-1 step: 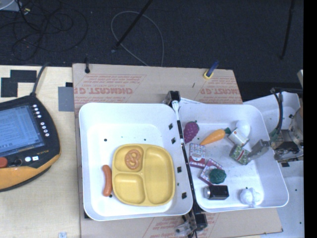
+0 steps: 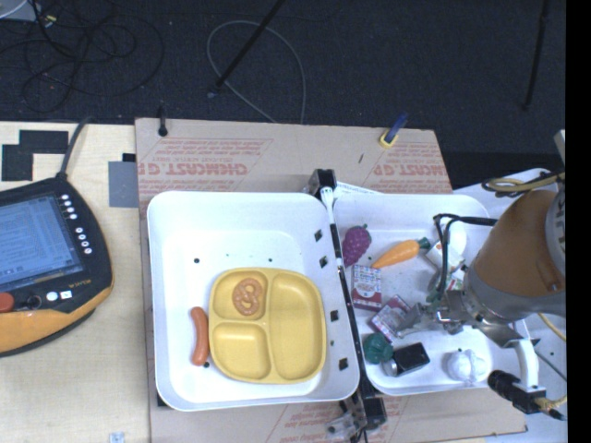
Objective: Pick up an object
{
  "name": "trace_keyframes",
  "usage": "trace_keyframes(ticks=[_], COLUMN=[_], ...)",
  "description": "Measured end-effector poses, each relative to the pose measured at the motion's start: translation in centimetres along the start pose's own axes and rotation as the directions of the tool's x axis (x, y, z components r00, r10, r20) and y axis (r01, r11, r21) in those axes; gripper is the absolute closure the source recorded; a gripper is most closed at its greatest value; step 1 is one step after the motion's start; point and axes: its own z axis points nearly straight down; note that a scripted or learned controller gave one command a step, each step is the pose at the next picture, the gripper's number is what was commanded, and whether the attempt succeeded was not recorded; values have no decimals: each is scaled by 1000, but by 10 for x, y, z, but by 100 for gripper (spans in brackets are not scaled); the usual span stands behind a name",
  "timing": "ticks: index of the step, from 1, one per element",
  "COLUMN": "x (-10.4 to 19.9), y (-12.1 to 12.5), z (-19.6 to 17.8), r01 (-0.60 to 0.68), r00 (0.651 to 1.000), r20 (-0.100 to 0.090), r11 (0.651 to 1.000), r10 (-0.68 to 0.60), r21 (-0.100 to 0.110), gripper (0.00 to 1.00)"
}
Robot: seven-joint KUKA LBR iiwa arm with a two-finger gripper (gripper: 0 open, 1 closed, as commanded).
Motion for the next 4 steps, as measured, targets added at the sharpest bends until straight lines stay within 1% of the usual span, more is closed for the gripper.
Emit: trace_keyframes(ticks=[1, 2, 3, 4], x=[-21, -14, 41, -12], y=[44, 130, 162, 162], z=[11, 10, 11, -84], r01=[5, 3, -2, 3], r00=[1000, 1000, 1000, 1000], r20=[-4, 4, 4, 1], r11=[1000, 1000, 1000, 1000], r10=[-5, -3, 1, -3], r21=[1, -7, 6, 3], gripper=[0, 0, 0, 0])
